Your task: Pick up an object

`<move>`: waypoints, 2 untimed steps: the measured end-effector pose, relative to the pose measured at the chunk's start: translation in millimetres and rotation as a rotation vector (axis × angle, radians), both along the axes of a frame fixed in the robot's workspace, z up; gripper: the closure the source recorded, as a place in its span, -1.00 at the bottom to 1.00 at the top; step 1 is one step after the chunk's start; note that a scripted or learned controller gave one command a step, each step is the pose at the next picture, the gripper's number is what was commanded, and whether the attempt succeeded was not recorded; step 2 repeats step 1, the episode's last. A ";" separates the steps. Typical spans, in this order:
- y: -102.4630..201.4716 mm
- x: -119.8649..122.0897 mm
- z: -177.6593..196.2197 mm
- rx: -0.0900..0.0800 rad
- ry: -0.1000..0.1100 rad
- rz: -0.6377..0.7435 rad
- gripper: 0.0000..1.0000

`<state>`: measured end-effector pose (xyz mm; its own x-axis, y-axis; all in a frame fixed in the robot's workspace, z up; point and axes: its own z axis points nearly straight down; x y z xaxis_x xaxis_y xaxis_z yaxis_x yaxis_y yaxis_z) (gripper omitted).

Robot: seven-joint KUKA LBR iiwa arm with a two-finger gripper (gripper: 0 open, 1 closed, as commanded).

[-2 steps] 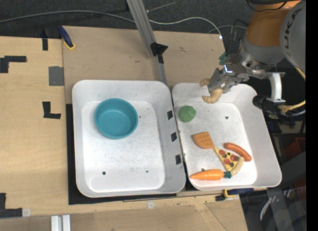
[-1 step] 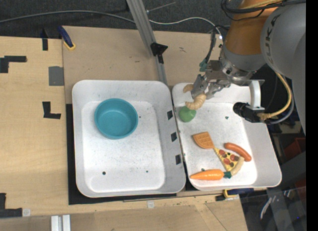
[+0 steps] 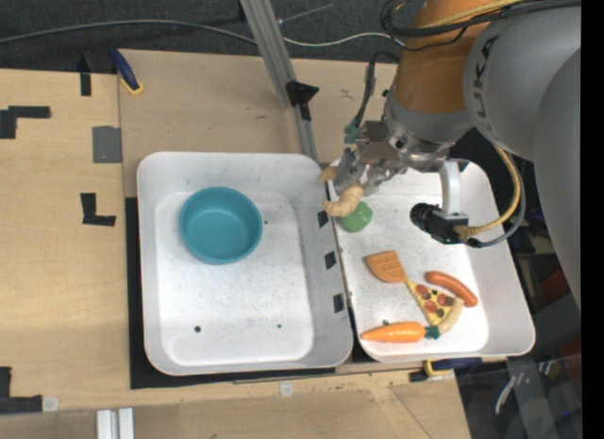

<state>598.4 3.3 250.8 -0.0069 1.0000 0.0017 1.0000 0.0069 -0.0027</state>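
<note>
Two shallow white speckled plastic bins side by side on wooden worktop (image 3: 57, 267). Left bin (image 3: 170, 324): one round teal bowl (image 3: 221, 225), smooth, toward its far left corner. Right bin (image 3: 500, 324): one orange carrot (image 3: 394, 333) by near edge, one pizza slice (image 3: 434, 305), one red sausage (image 3: 451, 287), one orange waffle-textured spatula (image 3: 385, 266), one green rounded piece (image 3: 358, 218). Hand (image 3: 357, 180) at right bin's far left corner, fingers narrowly parted, pinching tan knobbly croissant-like toy (image 3: 345, 204), which touches green piece.
</note>
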 end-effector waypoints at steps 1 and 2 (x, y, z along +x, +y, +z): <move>54.6 -26.1 -14.5 0.000 0.003 0.000 1.00; 54.6 -26.1 -14.5 0.000 0.003 0.000 1.00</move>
